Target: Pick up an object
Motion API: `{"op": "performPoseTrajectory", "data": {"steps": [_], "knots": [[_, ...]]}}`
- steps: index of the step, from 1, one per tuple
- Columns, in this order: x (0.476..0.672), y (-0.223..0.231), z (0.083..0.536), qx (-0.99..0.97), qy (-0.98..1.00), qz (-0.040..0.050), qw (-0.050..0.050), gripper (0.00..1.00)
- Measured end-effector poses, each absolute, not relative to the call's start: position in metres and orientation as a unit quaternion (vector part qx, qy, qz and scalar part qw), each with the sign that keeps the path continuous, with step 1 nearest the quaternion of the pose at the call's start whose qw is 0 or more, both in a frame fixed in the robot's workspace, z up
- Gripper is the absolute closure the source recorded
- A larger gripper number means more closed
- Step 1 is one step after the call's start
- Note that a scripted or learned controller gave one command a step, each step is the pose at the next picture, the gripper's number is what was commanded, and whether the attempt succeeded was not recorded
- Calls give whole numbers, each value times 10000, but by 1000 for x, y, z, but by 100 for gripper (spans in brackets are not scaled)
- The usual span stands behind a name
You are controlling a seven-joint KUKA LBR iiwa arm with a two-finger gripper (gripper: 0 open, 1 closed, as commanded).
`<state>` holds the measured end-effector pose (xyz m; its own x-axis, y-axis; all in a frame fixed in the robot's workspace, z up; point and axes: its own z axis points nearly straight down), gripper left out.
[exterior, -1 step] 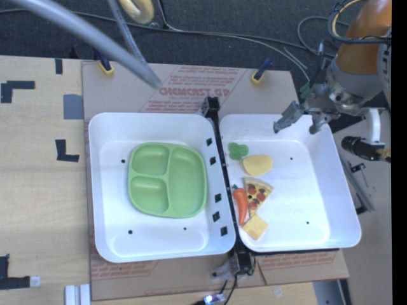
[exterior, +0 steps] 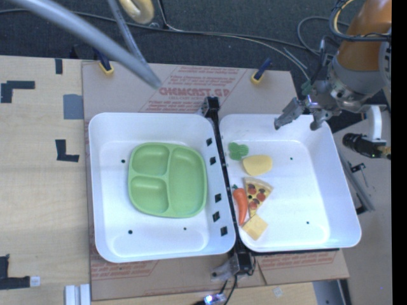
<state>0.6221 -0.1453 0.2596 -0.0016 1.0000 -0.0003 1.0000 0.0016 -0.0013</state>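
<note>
Claw [exterior: 299,119] spread wide, gripping nothing, poised over far edge of right bin [exterior: 331,189]. Toy food grouped along that bin's left side: green piece [exterior: 238,150], yellow piece [exterior: 257,164], pizza slice [exterior: 257,192], carrot [exterior: 240,206], cheese wedge [exterior: 255,227]. Green divided plate [exterior: 168,179] in left bin [exterior: 108,189].

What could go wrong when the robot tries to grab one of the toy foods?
The carrot, pizza slice and cheese wedge lie bunched together, so the gripper might nudge neighbours or catch two. They also sit close to the right bin's left wall, which a finger could bump.
</note>
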Motion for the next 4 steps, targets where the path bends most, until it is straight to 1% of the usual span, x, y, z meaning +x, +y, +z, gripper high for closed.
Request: {"op": "performPoseTrajectory", "data": {"steps": [2,3,4], "knots": [[616,-138,169,-7068,-7075,26,18,0],[607,-132,110,-7067,-7075,30,25,0],[609,-131,123,-7060,-7082,7,11,100]]}}
